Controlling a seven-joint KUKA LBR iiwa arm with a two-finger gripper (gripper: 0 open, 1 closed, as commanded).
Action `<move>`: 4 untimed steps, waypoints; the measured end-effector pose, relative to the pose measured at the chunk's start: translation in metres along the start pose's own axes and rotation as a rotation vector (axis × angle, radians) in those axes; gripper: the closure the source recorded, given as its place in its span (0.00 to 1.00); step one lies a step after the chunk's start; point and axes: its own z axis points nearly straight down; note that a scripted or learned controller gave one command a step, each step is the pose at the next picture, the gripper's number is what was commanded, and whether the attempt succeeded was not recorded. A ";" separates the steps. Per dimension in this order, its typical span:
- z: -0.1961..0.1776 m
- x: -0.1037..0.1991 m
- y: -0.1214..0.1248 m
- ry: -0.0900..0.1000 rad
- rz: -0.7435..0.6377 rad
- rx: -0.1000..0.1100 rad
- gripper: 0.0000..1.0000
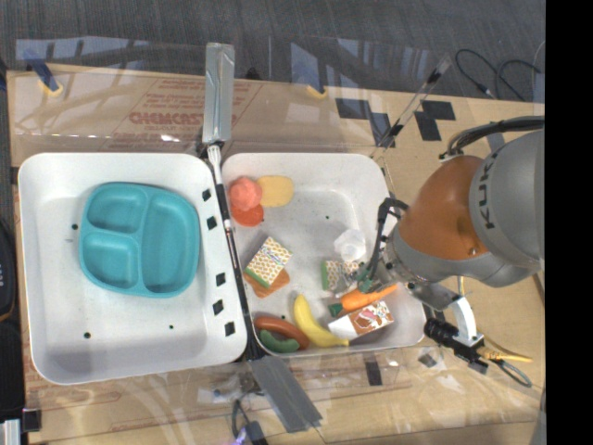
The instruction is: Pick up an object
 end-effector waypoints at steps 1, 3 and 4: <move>-0.026 -0.011 -0.009 0.017 -0.170 0.012 1.00; -0.072 0.005 0.012 0.014 0.163 0.016 1.00; -0.071 0.005 0.012 0.016 0.163 0.018 0.00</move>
